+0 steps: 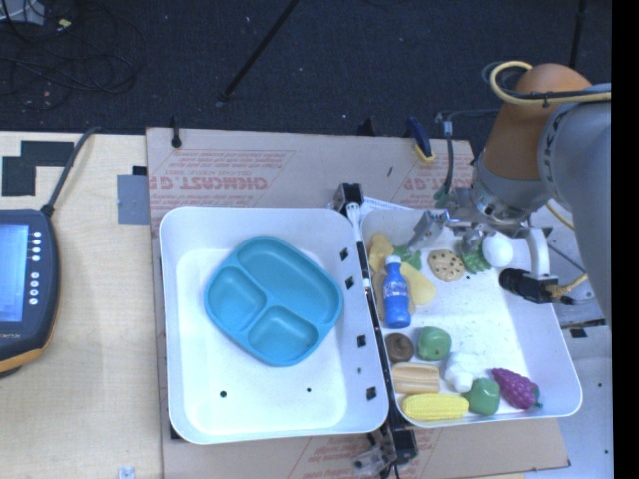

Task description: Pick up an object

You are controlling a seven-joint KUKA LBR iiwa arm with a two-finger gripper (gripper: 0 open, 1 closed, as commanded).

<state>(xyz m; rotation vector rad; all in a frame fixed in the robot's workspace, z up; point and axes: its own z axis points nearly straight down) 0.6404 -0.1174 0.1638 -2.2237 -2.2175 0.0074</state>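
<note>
Camera view from above takes in a bench (pixel 100 198) with a cardboard sheet (pixel 250 173) on it, and on that sheet two shallow white bins side by side. Reaching in from the right is the grey arm (pixel 569 158) with its orange band (pixel 534 98), bent down over the far end of the right bin (pixel 544 352). The left bin (pixel 200 387) carries a blue sectioned plate (pixel 272 299), lying flat and turned at a slant, well apart from everything else. At the left edge of the bench lies a handheld control pad (pixel 25 277) with a lit screen. The gripper (pixel 461 224) hangs low over the back of the right bin, just above a cookie (pixel 445 264) and beside a white egg (pixel 497 250); whether its tips are spread or pressed together I cannot tell, and nothing can be made out between them. The loose toy food all lies in the right bin: a blue bottle (pixel 396 294) near the dividing wall with a yellow piece (pixel 379 252) behind it, then toward the near end a green apple (pixel 433 344), a brown round piece (pixel 400 346), a hot dog bun (pixel 415 376), a corn cob (pixel 434 406), a green pepper (pixel 483 396) and purple grapes (pixel 515 387) in the near right corner.
</note>
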